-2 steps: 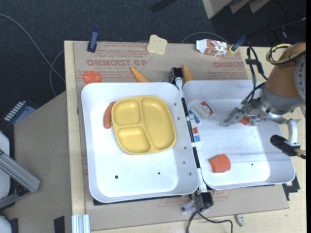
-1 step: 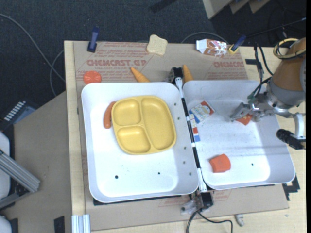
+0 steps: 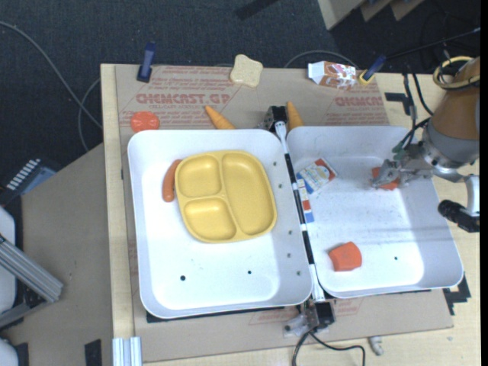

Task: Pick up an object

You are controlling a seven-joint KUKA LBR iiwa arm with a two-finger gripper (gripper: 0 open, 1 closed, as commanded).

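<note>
Below, a cardboard-topped bench [image 3: 191, 97] on dark carpet [image 3: 61, 36]; gripper [image 3: 393, 175] state unclear.

Two bins sit side by side on the bench, touching along their inner edges. In the left bin [image 3: 152, 280] a divided plate [image 3: 226, 195] lies toward the back, with a sausage [image 3: 168, 181] just beside its left edge. In the right bin [image 3: 427, 269] a small carton [image 3: 316, 175] lies near the back left corner, a block [image 3: 345, 256] sits toward the front, and the gripper [image 3: 390, 175] is over a small object [image 3: 383, 181] near the back right. Behind the bins, on the board [image 3: 183, 96], lie a slice of bread [image 3: 245, 69], a carrot [image 3: 219, 118] and another carton [image 3: 332, 74].
</note>
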